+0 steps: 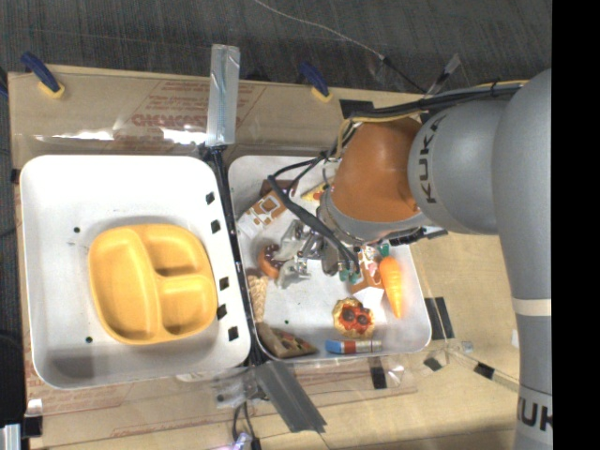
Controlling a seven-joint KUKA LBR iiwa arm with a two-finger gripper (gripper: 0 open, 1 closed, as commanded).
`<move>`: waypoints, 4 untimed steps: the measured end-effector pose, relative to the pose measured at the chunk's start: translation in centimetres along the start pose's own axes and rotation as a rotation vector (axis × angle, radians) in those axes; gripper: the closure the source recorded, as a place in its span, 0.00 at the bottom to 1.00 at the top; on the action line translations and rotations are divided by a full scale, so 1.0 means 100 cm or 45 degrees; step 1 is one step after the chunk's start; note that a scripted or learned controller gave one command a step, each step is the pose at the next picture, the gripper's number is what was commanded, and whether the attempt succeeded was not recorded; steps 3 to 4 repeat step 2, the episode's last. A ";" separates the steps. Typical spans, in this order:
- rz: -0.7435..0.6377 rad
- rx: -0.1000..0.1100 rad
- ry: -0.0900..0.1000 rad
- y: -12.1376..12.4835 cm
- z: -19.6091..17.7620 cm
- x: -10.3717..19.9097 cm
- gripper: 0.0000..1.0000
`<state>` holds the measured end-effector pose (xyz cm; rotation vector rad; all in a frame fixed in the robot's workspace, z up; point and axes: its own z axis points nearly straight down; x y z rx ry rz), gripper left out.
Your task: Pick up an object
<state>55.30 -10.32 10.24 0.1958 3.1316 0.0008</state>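
My gripper (298,256) reaches down into the middle of the right bin (412,331), under the grey arm and its orange band. Just to its left lies a small brown and orange object (270,259), touching or nearly touching the gripper. Other objects in this bin are an orange carrot (392,287), a small pizza toy (354,317), a blue and red marker (353,347), a brown cookie-like piece (286,343) and a brown packet (265,210). A green and red item (363,262) sits partly under the wrist.
The left bin (47,214) holds a yellow divided tray (152,279). A tan waffle-like piece (256,296) lies by the right bin's left wall. Black cables hang from the wrist over the right bin. Blue clips hold the cardboard at the bench's back edge.
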 end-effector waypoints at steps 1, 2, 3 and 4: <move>0.336 0.002 -0.002 0.020 -0.080 -0.098 1.00; 0.673 0.002 -0.004 0.020 -0.180 -0.077 1.00; 0.673 0.002 -0.004 0.020 -0.180 -0.077 1.00; 0.673 0.002 -0.004 0.020 -0.180 -0.077 1.00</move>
